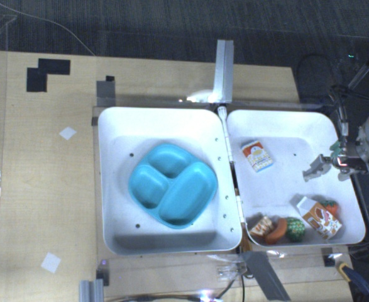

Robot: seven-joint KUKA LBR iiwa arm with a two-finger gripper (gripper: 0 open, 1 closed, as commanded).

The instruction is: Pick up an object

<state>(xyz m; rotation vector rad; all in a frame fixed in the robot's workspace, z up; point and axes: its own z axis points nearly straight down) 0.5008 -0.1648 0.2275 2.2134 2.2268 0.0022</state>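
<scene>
Nearest the camera, along the front wall of the right bin [297, 121]: a small cluster of toy food. From left to right it holds a brown-and-white piece [260, 226], a red-orange piece [276, 229] and a green piece [296, 229], all touching or just beside one another. Just right of these lies a small carton [321, 218], brown and white with an orange patch at its far corner, tilted against the bin's front right corner.

Left bin [118, 187]: one blue divided plate [173, 184] with three compartments, lying flat near the middle of the floor.

Mid-depth, right bin: the gripper [315, 168] reaches in from the right edge and hangs above bare white floor, apart from the carton in front of it and from the card farther back. The fingers stand apart, with nothing between them.

Farther back, right bin: a small white card or packet [258, 155] with a red-orange picture, lying flat near the divider between the bins.

Beyond both bins: a pale wooden bench [39, 168], then dark carpet [171, 11].
</scene>
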